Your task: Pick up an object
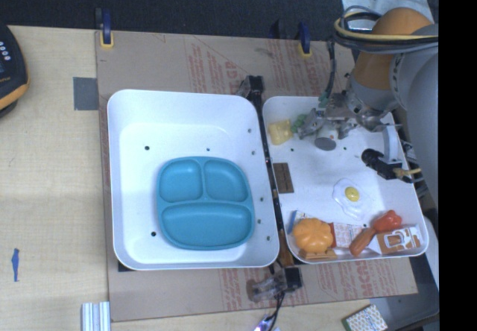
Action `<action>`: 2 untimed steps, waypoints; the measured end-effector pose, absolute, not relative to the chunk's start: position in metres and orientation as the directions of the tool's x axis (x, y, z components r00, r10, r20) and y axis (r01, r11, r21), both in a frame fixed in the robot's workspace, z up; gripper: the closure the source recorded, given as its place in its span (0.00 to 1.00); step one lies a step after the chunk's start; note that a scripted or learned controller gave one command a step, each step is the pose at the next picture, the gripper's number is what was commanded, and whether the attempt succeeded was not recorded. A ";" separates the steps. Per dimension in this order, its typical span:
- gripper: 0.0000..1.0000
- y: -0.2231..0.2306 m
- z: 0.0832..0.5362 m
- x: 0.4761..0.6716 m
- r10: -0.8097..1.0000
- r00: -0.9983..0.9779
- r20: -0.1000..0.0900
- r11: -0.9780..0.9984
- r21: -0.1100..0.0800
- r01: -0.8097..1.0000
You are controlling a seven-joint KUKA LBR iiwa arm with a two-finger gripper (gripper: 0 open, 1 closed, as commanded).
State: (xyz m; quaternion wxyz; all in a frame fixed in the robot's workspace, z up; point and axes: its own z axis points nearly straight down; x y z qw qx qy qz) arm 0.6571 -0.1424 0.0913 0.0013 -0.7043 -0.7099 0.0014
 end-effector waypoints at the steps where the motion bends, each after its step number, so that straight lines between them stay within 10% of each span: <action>1: 1.00 -0.145 0.103 0.657 1.000 -0.009 -0.002 0.009 -0.004 1.000; 2: 1.00 -0.079 0.198 0.606 1.000 -0.009 0.003 0.009 0.000 1.000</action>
